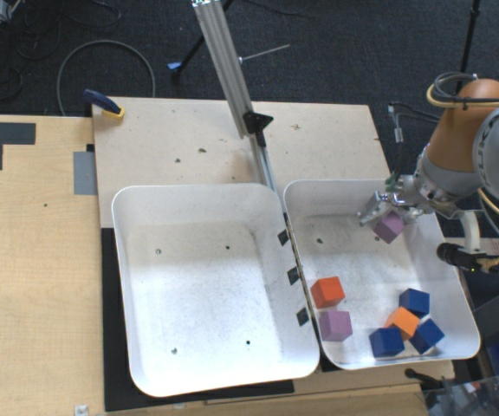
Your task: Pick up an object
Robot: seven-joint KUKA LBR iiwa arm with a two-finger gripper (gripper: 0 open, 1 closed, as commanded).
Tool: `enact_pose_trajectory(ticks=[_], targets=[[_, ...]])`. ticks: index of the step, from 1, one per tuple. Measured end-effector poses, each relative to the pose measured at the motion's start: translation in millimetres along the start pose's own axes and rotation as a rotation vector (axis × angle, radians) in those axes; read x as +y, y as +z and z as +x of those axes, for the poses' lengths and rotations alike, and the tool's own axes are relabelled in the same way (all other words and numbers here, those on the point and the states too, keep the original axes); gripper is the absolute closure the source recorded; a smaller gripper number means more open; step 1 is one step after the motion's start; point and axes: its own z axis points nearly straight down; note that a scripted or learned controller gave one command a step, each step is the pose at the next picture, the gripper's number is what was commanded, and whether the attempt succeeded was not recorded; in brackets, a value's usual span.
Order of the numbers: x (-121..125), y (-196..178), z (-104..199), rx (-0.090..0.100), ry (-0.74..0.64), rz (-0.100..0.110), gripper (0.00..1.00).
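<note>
A small mauve cube (390,227) sits at the tip of the gripper (386,215), in the far part of the right bin (353,199). The cube is matte, soft-edged and foam-like in look, tilted so that one corner points down, and it appears lifted clear of the bin's floor. The metal jaws are clenched on it, gripping it from above. Behind them the arm (462,146) comes in from the right, its rounded orange band smooth and glossy above grey casing.

The right bin is shallow white plastic with rounded corners and a finely speckled floor. Toward its near side lie more cubes of the same matte kind: an orange-red one (327,291) near the left wall, a second mauve one (335,325) just nearer than it, and at the near right corner a cluster of three blue cubes (415,302) (386,341) (427,335) crowded around an orange cube (403,321).

The left bin (145,224) is the same white plastic, its floor dusted with dark specks. Both bins rest on a pale wooden tabletop (171,137) with a few small holes. A ribbed aluminium rail (223,55) slants down from the far side to the seam between the bins. A blue and yellow clamp (103,103) grips the tabletop's far left corner.
</note>
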Motion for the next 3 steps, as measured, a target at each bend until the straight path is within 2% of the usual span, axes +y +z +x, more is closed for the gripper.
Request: enact_pose_trajectory(ticks=[3], targets=[[-0.8, 0.3, -0.2, 0.001, 0.000, 0.000, 0.00]])
